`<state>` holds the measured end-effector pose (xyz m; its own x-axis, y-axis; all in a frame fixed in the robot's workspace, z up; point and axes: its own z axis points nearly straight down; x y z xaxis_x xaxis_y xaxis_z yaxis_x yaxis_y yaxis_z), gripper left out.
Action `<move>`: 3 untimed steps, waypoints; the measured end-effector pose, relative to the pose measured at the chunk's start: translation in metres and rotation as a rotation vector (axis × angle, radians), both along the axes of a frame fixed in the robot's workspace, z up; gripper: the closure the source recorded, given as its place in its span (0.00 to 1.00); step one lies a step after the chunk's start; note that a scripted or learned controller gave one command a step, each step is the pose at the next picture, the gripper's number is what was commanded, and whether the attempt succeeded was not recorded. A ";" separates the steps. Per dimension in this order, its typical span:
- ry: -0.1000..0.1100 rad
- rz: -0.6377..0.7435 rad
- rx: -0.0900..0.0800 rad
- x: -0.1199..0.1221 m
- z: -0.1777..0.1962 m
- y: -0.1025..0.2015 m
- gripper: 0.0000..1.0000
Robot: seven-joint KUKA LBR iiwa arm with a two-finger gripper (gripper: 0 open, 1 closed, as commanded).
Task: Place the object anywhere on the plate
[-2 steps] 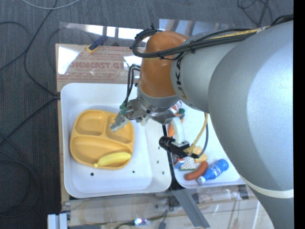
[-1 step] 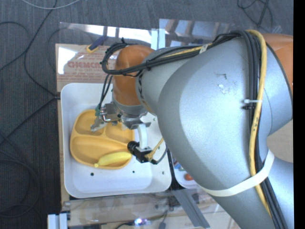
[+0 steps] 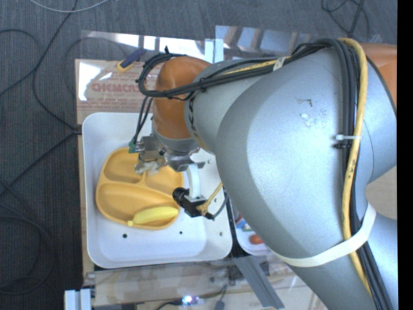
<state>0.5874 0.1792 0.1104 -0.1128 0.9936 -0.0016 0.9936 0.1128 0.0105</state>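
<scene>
A yellow banana (image 3: pixel 153 216) lies in the near compartment of the divided yellow plate (image 3: pixel 116 173), its long axis running left to right with a slight tilt, the stubby stem end pointing left. The plate sits in the left white bin (image 3: pixel 129 254). Farther back, the gripper (image 3: pixel 147 163) hangs over the plate's far-right compartment; whether it is wide or closed cannot be told. The grey arm (image 3: pixel 290 147) sweeps in from the right, its orange band (image 3: pixel 171 102) directly above the wrist.

right bin (image 3: pixel 248 237) mostly behind arm (image 3: pixel 290 147) (plate (image 3: pixel 119 186) partly covered)
</scene>
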 end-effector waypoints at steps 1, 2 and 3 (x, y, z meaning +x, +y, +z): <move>0.010 -0.001 -0.005 -0.002 -0.003 -0.002 0.00; 0.010 -0.001 -0.005 -0.002 -0.003 -0.002 0.00; 0.010 -0.001 -0.005 -0.002 -0.003 -0.002 0.00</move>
